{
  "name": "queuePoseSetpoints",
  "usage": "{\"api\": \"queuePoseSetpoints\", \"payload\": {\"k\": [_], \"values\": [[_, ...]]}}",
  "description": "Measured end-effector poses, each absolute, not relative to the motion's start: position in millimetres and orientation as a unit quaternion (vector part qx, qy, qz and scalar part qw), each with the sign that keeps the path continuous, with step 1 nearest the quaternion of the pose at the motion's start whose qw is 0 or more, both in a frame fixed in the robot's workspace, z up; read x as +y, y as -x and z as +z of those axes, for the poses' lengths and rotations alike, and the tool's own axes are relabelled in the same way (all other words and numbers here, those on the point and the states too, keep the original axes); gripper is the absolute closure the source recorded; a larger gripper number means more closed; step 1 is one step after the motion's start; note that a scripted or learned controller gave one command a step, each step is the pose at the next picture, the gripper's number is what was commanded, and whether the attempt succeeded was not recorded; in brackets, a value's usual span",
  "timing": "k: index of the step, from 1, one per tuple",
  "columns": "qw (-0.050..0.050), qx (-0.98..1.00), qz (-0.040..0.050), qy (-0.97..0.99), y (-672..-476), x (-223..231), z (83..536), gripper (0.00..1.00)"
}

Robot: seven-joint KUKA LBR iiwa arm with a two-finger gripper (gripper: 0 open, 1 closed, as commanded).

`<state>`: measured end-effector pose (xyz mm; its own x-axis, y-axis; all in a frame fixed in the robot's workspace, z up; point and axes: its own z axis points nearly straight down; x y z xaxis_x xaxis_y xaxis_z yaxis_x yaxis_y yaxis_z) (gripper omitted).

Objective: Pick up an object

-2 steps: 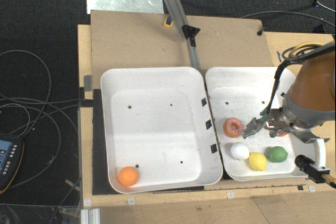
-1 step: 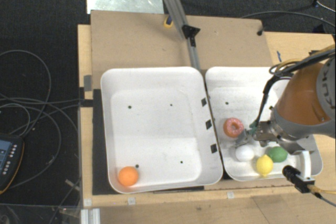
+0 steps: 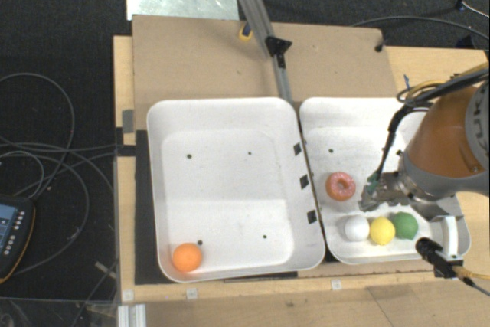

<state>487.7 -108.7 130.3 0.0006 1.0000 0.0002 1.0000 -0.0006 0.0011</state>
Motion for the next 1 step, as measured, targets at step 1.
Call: {"api": "queuePoseSetpoints", "payload": {"k": [1], "values": [[0.003, 0.709, 0.0022, -0.705, -481.7, -104.3, 187.8, 1.0]]}}
